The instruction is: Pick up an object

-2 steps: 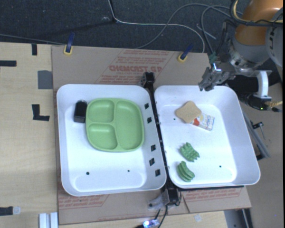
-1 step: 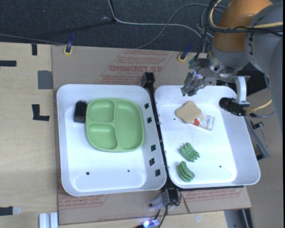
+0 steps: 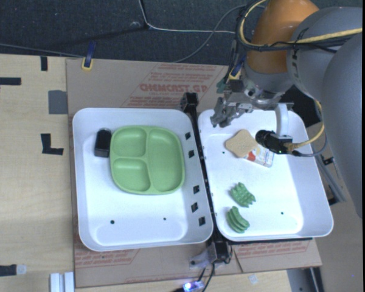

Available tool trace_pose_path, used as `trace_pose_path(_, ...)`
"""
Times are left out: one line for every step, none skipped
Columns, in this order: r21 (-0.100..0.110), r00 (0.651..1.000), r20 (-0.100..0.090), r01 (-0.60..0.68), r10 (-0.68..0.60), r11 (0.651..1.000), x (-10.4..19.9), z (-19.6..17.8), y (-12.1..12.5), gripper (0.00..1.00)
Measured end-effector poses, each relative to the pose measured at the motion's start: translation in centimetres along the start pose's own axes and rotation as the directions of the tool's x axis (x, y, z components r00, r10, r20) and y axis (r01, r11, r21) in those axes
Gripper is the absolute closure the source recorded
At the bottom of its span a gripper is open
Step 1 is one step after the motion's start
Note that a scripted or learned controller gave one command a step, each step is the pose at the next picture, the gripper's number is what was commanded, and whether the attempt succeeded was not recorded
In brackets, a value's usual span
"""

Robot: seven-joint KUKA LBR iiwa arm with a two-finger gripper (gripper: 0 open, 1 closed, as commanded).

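My gripper (image 3: 226, 117) hangs over the far left corner of the right bin (image 3: 292, 193), its dark fingers pointing down with nothing seen between them. A tan toast-like piece (image 3: 240, 143) lies just right and in front of it, next to a small clear packet with red print (image 3: 260, 157). Two green ridged pieces sit toward the front of that bin, one at mid-bin (image 3: 243, 194) and one nearer the front wall (image 3: 237, 219).
The left bin (image 3: 91, 218) holds a green divided plate (image 3: 148, 160) and a small black block (image 3: 103, 142) at the plate's left. The arm's grey body and orange band (image 3: 283, 20) fill the upper right. Cables trail across the dark backdrop behind the bins.
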State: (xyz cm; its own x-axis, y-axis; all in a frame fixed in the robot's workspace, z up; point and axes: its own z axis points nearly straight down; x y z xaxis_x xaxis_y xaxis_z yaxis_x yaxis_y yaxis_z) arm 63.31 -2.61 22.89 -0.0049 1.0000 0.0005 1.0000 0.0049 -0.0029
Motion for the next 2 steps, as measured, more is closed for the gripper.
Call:
trace_pose_path(0.0,1.0,0.0,0.0,0.0,1.0,4.7,1.1,-0.9,1.0)
trace_pose_path(0.0,1.0,0.0,0.0,0.0,1.0,9.1,0.9,-2.0,1.0)
